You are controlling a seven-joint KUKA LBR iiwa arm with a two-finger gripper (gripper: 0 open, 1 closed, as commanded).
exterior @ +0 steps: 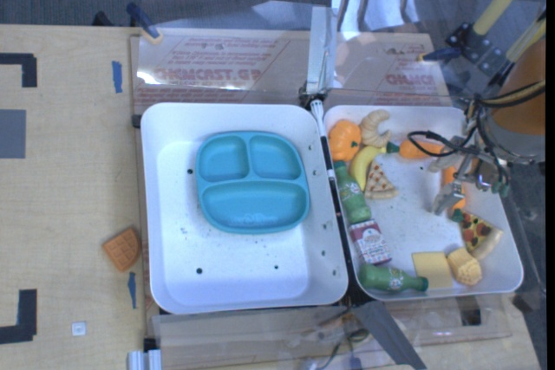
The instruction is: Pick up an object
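Nearest the camera, along the front wall of the right bin, a green bottle lies on its side with its long axis running left to right, its narrow neck pointing right toward a pale yellow cheese block that it touches; a yellow corn piece sits just beside the block on the right. Behind these, a pizza slice rests near the bin's right wall, its long axis slanting from upper left to lower right. A second bottle with a red label lies along the bin's left wall, long axis running front to back, and a green bottle-like item continues that line farther back. A smaller pizza wedge sits next to a banana, which tilts from lower left to upper right. An orange pumpkin and a tan croissant occupy the back left corner, with a carrot-like orange piece to their right. The gripper hangs low over the right bin's bare floor just behind the pizza slice; its fingers look spread and nothing sits between them. The left bin holds a blue divided plate. On the wooden bench, a waffle-like brown square lies left of that bin.
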